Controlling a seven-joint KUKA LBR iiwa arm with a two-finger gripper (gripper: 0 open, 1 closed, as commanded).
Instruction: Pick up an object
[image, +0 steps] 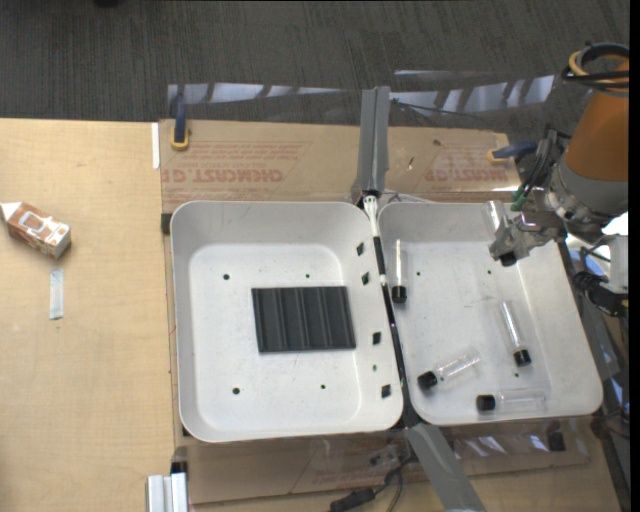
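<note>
Arm: seen at the right edge of the camera view, grey with an orange band above the wrist, reaching in over the upper right corner of the right bin.
Gripper: found just above the right bin's upper right area, dark and small at this angle; nothing is seen between its fingers.
Fingers: their spread cannot be told, since they are blurred into the wrist hardware.
Right bin: shallow and white; four clear tubes with black caps are held in it.
Tube by the divider: laid upright along the left wall, its cap at the lower end.
Tube at right: laid at a slight slant below the gripper, well apart from it, cap downward.
Tube at lower middle: tilted, cap at its left end.
Tube at the bottom: laid along the front wall, cap at its left.
Left bin: white; a dark ribbed rectangular mat is laid flat in its middle.
Small box: set on the wooden surface far left, outside both bins.
</note>
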